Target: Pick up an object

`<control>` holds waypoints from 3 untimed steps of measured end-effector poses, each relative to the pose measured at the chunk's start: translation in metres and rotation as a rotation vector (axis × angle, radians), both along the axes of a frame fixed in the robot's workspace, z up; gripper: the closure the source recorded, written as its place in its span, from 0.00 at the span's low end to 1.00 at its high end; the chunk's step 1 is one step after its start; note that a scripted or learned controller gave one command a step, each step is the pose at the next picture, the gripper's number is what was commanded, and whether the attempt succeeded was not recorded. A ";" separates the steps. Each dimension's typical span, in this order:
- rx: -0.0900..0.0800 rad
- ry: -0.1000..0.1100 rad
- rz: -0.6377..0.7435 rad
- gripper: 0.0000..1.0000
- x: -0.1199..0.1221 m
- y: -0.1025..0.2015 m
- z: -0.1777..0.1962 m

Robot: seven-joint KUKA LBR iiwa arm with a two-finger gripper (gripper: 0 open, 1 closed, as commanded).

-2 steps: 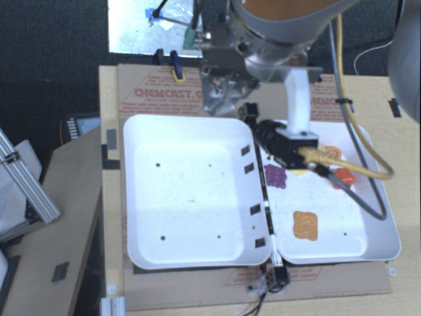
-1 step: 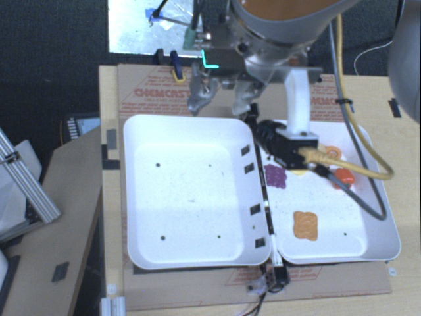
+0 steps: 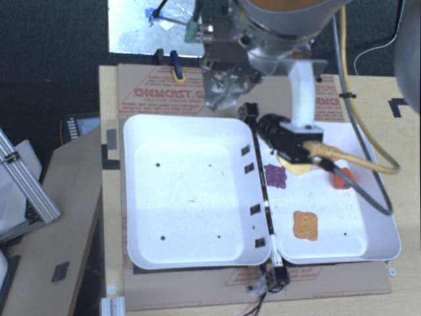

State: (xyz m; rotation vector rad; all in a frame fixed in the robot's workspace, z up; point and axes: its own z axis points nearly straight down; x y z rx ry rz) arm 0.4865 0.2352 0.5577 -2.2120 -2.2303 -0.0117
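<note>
Four small objects sit in the right-hand bin (image 3: 378,242): a purple piece (image 3: 275,175) close to the middle wall, a tan-orange piece (image 3: 305,224) nearer the front, a red-orange piece (image 3: 341,178) further right, and a yellow piece (image 3: 296,168) half hidden under the robot's own hardware. The gripper (image 3: 223,94) hangs over the back rim of the left-hand bin (image 3: 191,196), above the printed cardboard sheet (image 3: 164,92). Spread or pressed together? It's too blurred, I cannot tell, and nothing shows in its grasp.

So every candidate lies to the view's right of the claw and toward the front, across the two bins' adjoining walls. The purple piece looks nearest. The tan-orange one sits most in the open, its longer side running roughly front to back. My read: the approach hasn't begun, and the yellow piece looks the most awkward pick.
</note>
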 end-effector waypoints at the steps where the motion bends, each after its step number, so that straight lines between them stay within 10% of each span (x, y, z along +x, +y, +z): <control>1: -0.006 0.005 -0.009 1.00 0.054 -0.001 -0.025; 2: -0.004 0.002 -0.011 1.00 -0.002 -0.060 -0.022; 3: -0.006 0.003 -0.014 1.00 0.000 -0.120 -0.022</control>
